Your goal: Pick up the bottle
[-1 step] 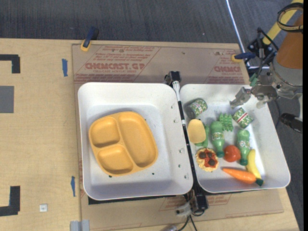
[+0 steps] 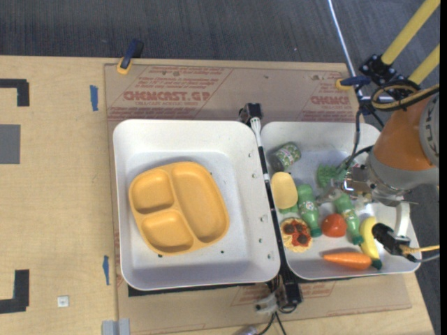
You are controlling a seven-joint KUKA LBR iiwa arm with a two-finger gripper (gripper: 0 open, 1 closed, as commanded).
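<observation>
- The bench carries two shallow white bins side by side: the left bin (image 2: 126, 187) and the right bin (image 2: 314, 132).
- A yellow divided plate (image 2: 179, 206) lies in the middle of the left bin, its three compartments facing up.
- The arm (image 2: 404, 152) comes in over the right bin's right edge, with the orange band above the grey wrist.
- The gripper (image 2: 351, 185) hangs low over the right half of the right bin, among the green toys there. Whether it is apart or together cannot be told from this angle, and nothing is seen clamped in it.
- What looks like the bottle (image 2: 283, 190), pale yellow with a rounded top, lies against the right bin's left wall, about halfway along it and well apart from the gripper.
- A green can (image 2: 286, 155) lies just beyond the bottle, nearer the bin's far edge.
- A green toy (image 2: 307, 208) lies just right of the bottle, and a pizza slice (image 2: 296, 233) sits below it, towards the near edge.
- A red tomato (image 2: 334, 225) rests near the middle of the bin, beside the green toy.
- An orange carrot (image 2: 347, 259) lies along the near edge, and a banana (image 2: 367, 236) sits just above it, towards the near right corner.
</observation>
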